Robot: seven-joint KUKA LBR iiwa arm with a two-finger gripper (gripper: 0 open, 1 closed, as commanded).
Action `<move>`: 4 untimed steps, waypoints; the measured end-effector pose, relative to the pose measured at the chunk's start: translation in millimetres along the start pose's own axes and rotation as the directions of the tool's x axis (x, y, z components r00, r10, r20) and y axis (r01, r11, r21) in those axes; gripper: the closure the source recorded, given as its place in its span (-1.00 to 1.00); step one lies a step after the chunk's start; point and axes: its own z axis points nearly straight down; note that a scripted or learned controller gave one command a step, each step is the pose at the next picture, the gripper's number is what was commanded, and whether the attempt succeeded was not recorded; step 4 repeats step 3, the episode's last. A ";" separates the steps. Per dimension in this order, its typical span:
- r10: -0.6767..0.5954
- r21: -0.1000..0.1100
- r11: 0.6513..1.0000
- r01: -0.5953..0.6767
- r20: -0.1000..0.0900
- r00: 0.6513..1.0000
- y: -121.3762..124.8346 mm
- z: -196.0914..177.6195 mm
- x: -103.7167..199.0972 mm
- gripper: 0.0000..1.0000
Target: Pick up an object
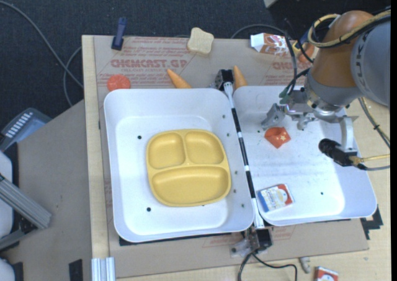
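Where it lies on the floor of the right bin (322,211), the small red object (276,137) is a glossy, blocky lump with a yellowish fleck, too squat to show a clear long axis or heading. Just above it hangs the metal gripper (288,118), its fingers spread apart and pinching nothing. Nearer the front of that bin lies a flat white packet (274,197), while the left bin (124,211) bears a smooth yellow three-compartment tray (187,166).
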 end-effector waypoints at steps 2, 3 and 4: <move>0.000 -0.005 1.000 0.000 0.000 1.000 3.9 42.2 -9.3 1.00; -0.002 -0.003 1.000 0.002 -0.001 1.000 14.1 -46.6 56.3 1.00; -0.002 -0.003 1.000 0.002 -0.001 1.000 14.1 -46.6 56.3 1.00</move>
